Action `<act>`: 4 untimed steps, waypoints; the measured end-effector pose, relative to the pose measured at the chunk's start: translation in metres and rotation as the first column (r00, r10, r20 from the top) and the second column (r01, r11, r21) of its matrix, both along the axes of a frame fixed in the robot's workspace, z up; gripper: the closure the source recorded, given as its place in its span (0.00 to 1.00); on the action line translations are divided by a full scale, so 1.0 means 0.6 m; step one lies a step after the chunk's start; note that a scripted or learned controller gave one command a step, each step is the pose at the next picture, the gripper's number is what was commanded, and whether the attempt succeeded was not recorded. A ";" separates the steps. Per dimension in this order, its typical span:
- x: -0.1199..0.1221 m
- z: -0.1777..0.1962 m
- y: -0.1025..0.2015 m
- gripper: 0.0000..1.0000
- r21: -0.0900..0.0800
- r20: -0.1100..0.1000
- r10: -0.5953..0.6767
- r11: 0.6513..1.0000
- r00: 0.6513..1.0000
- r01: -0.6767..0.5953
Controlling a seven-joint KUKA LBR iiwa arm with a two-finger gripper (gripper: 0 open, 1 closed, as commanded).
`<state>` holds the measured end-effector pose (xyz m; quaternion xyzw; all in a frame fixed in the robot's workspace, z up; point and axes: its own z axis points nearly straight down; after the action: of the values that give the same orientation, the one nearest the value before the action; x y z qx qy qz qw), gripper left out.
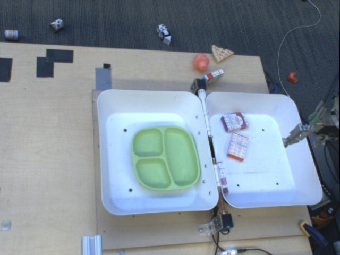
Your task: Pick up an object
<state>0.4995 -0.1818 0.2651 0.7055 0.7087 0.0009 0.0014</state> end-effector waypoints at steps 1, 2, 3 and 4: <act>-0.022 -0.243 -0.014 0.00 0.001 -0.003 -0.003 1.000 1.000 0.003; -0.018 -0.297 0.082 0.00 -0.001 0.004 -0.002 1.000 1.000 0.002; -0.014 -0.278 0.083 1.00 -0.002 0.011 0.000 1.000 1.000 0.000; -0.014 -0.278 0.083 0.00 -0.002 0.010 0.000 1.000 1.000 0.000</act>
<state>0.4909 -0.1322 0.0982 0.7055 0.7086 0.0038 0.0056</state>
